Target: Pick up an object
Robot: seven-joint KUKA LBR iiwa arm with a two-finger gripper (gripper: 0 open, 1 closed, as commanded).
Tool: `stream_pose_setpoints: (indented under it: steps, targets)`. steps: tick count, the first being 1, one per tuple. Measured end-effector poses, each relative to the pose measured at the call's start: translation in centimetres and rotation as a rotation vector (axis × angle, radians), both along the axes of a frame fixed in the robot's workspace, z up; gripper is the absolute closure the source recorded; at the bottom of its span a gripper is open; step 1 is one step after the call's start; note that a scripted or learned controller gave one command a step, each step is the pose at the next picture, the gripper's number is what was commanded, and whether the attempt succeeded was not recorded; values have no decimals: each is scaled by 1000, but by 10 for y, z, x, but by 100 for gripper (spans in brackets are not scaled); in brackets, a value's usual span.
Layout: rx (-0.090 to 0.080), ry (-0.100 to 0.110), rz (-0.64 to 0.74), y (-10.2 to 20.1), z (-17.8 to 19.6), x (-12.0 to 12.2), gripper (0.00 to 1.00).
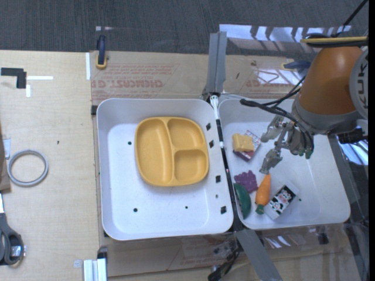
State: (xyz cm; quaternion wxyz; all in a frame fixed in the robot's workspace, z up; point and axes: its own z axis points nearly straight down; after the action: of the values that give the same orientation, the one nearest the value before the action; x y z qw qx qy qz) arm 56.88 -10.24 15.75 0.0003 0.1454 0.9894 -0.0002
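- Grey and orange, the arm (331, 84) reaches in from the right and hangs over the right bin (328, 215), its orange band above the wrist.
- Its gripper (274, 151) points down and to the left over the middle of that bin; the metal fingers (270, 160) stand a little apart with nothing between them.
- Just left of the gripper lies a yellow block like a piece of cheese (241, 143), touching a small wrapped packet (252, 140) at its right side.
- Below the fingers, near but apart from them, sit a purple bunch of grapes (246, 181), an orange carrot (263, 190) and a green vegetable (242, 199), close together by the bin's left wall.
- A small black-and-white carton (281, 201) rests just right of the carrot, tilted.
- The left bin (117, 215) holds a yellow divided plate (171, 151) with three compartments, lying flat near its middle.
- On the wooden bench (47, 215) to the left lie a roll of tape (26, 167) and, at the lower edge, scissors (9, 247).
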Motion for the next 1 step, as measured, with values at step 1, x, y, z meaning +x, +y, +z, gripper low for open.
stream_pose_setpoints:
  steps: [1]
  targets:
    - [-1, -2, -312, 10, -62, 49, 0]
